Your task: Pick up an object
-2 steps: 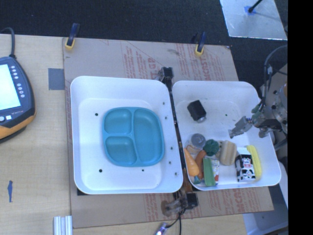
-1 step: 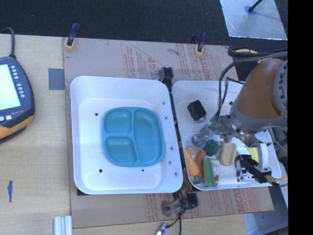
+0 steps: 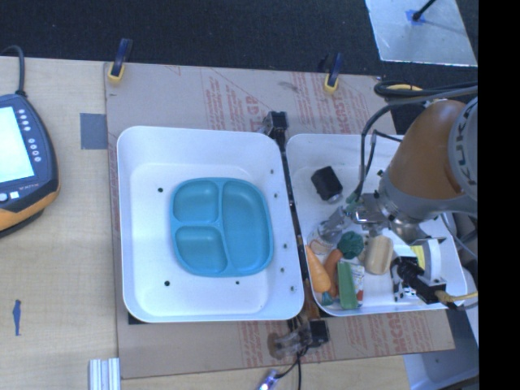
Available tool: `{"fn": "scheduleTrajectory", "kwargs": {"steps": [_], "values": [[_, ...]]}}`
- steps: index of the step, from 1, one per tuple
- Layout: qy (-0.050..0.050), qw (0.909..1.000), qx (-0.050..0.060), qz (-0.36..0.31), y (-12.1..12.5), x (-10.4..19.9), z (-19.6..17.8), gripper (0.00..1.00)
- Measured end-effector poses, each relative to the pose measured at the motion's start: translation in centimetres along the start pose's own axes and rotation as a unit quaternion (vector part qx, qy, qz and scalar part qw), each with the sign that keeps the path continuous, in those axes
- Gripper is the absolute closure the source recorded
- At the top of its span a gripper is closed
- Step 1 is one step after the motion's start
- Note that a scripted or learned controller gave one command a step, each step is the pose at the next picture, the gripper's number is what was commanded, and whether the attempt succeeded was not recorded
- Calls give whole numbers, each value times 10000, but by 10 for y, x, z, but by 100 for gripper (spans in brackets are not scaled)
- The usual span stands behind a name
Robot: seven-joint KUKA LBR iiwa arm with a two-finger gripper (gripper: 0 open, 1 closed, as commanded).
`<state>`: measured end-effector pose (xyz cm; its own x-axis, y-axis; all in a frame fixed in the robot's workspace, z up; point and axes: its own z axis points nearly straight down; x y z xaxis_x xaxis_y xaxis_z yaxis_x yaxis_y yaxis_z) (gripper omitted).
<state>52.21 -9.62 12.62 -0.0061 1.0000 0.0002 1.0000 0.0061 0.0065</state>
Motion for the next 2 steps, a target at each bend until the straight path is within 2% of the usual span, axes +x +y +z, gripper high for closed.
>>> {"fn": "scheduleTrajectory", "kwargs": {"steps": [1, 2], "values": [[8, 10000, -21, -7, -1, -1, 2, 0], [-3, 10000, 53, 13, 26, -11, 17, 0]]}}
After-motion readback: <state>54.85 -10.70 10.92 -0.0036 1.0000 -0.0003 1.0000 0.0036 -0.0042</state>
